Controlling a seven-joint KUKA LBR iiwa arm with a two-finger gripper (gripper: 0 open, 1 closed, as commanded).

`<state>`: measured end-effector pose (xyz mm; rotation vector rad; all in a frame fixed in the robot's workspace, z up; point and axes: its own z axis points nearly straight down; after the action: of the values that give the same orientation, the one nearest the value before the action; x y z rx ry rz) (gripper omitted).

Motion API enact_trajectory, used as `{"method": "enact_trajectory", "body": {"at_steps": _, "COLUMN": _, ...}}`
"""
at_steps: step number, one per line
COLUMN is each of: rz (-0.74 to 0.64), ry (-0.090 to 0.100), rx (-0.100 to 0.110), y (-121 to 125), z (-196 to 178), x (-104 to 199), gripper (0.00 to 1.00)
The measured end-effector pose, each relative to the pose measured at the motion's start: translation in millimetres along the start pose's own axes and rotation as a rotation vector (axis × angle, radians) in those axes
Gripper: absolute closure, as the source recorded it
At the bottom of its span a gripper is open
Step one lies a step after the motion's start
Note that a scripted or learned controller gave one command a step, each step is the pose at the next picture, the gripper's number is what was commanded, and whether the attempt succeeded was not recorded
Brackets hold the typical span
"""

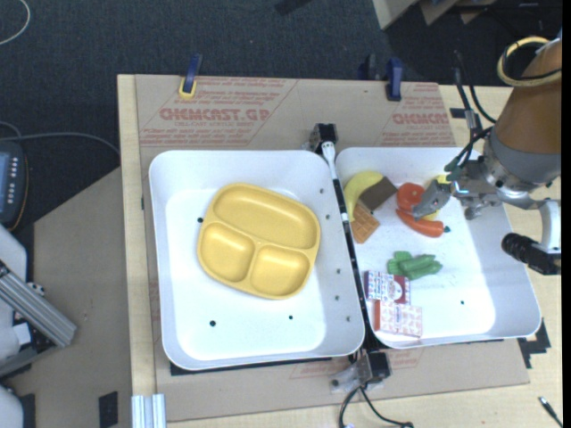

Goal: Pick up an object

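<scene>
Step in hand: approach, by my reading; the gripper (439, 196) hangs low in the right bin (500, 324), in the frame's upper right, just over the red-orange toy (417, 210).
Jaws: the tip overlaps the toy's upper end, but I cannot tell whether the fingers are parted or closed, nor that anything sits between them.
Target location: right bin, upper middle, beside the yellow and brown piece (370, 190), above the green piece (413, 265).
Long axis: it runs from upper left to lower right, the narrow end pointing lower right.
Next move: likely settle astride that axis and close across the narrow width.
Left bin: a yellow divided plate (258, 240), well apart.
</scene>
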<state>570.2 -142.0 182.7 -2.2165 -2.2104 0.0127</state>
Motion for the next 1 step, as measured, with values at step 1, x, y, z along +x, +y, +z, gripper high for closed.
{"method": "enact_trajectory", "body": {"at_steps": 1, "rz": -0.003, "ry": -0.002, "rx": -0.014, "y": 3.2, "z": -7.8, "x": 0.2, "gripper": 0.00}}
